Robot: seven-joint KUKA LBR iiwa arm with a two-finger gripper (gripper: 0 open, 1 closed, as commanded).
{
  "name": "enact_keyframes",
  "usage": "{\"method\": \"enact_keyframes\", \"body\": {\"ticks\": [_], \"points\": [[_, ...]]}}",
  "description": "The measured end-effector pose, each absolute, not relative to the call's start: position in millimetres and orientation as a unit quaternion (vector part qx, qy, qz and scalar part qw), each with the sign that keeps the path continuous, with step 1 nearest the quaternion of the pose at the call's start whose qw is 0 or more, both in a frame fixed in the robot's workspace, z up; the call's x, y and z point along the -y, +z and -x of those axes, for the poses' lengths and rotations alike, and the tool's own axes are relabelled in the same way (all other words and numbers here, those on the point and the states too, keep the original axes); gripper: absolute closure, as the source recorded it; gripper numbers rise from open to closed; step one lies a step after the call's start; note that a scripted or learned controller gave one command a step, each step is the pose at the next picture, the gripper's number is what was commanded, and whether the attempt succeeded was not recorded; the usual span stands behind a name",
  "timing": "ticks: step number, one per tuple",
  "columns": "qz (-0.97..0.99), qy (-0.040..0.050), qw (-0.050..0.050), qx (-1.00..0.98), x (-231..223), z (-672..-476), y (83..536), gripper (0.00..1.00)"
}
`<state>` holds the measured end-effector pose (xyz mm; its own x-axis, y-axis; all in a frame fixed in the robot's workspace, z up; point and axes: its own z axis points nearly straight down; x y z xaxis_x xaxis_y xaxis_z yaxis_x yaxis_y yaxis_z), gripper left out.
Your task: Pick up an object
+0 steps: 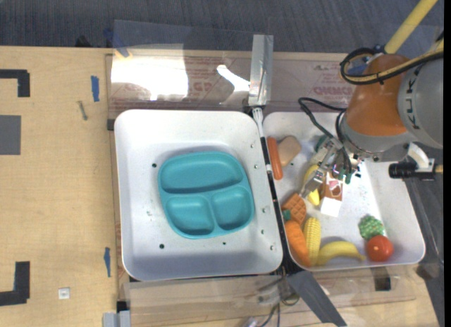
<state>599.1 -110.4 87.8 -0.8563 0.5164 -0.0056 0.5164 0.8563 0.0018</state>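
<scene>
Hovering gripper point(323, 173): over right white bin point(405, 209).
Fingers: state indiscernible.
Small yellow toy piece point(312, 175): touching fingertips.

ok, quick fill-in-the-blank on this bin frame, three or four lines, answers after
1. The teal tray has ___ compartments.
2. It lies in the ___ bin.
3. The banana lies beside a red ___.
4. The tool hangs over the ___ bin.

Answers: three; left; tomato; right
</scene>
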Motion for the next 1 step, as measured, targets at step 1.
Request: {"method": "enact_keyframes", "body": {"ticks": [1], "points": [[-0.31,0.0009,0.004,-0.951,111.9,-555.6,88.3,0.0]]}}
